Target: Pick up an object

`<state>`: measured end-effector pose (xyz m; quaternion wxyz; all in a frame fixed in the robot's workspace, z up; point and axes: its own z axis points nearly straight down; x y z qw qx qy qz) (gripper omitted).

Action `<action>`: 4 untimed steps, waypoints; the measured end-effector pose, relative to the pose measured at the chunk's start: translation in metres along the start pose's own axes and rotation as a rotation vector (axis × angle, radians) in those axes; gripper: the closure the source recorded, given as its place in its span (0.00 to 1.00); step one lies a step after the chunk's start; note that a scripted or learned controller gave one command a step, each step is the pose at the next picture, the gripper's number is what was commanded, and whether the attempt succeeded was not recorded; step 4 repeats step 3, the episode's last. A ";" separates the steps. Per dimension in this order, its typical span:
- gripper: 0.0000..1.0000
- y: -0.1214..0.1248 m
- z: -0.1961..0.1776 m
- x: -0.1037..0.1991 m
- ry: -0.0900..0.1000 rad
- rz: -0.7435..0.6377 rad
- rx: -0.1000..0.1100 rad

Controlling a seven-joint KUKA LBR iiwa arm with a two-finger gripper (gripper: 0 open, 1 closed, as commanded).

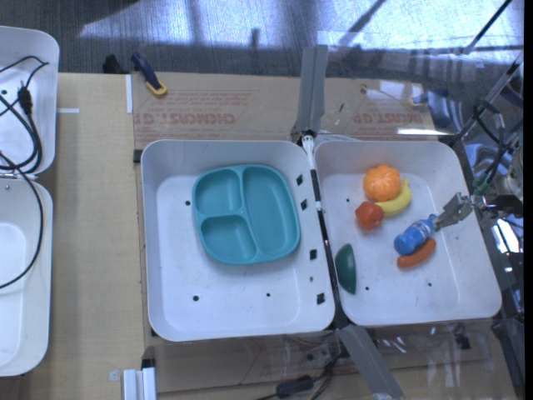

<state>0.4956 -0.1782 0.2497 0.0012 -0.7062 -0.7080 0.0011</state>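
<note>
Fingertips of the gripper (452, 211), slightly apart at the frame's right, sit just beside the blue object (414, 237) in the right bin (466, 307); centre over it before closing.

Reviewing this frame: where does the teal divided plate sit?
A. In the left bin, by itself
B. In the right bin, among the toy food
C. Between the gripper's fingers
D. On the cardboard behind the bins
A: the teal divided plate lies flat in the left bin with nothing else beside it, while the orange and the other toy food sit in the right bin.
</note>
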 end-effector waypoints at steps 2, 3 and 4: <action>1.00 0.014 0.150 -0.008 0.001 0.009 0.000; 1.00 0.033 0.022 0.037 -0.001 0.000 -0.002; 1.00 0.033 0.022 0.037 -0.001 0.000 -0.002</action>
